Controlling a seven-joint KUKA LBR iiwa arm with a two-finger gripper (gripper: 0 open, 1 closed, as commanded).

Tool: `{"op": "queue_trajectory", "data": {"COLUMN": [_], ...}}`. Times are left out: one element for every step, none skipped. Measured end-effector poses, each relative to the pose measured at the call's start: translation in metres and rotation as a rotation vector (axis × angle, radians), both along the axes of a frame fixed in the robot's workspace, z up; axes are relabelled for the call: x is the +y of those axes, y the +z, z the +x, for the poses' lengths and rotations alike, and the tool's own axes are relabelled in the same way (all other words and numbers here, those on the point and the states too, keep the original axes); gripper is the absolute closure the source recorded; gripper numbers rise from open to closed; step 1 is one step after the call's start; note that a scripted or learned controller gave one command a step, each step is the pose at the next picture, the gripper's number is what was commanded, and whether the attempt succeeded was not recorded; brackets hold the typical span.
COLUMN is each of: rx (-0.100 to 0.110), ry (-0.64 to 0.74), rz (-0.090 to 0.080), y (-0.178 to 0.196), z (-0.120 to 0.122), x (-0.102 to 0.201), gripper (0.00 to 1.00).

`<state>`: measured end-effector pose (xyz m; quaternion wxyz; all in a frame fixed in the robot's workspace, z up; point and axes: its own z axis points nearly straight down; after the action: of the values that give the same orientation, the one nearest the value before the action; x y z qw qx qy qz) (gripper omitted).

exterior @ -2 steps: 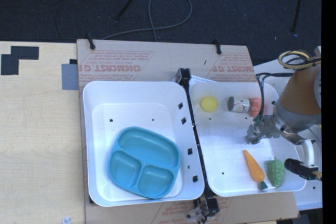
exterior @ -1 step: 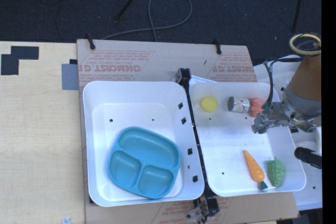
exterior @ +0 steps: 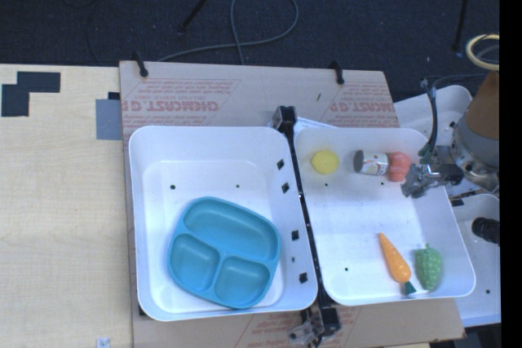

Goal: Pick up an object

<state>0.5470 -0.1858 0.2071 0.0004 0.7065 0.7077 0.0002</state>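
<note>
The right bin [exterior: 359,265] holds a yellow ball [exterior: 325,162] at its back left. Further right at the back lie a small grey-and-white can [exterior: 372,164] on its side and a pink-red round object [exterior: 398,166] touching it. An orange carrot [exterior: 395,257] and a green bumpy vegetable [exterior: 428,267] lie at the front right. My gripper [exterior: 418,180] hangs at the bin's right rim, just right of and slightly in front of the pink object. Nothing is visible between its fingers.
A blue divided plate [exterior: 223,252] lies in the left bin [exterior: 155,175]. A black divider [exterior: 295,208] separates the bins. The arm's grey body [exterior: 481,134] stands to the right of the right bin, with cables near it.
</note>
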Motion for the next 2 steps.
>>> {"op": "queue_trajectory", "data": {"rx": [0.002, 0.004], "ry": [0.0, 0.001], "rz": [0.001, 0.002], "y": [0.015, 0.007], "z": [0.0, 0.007], "x": [-0.001, 0.048], "gripper": [1.0, 1.0]}}
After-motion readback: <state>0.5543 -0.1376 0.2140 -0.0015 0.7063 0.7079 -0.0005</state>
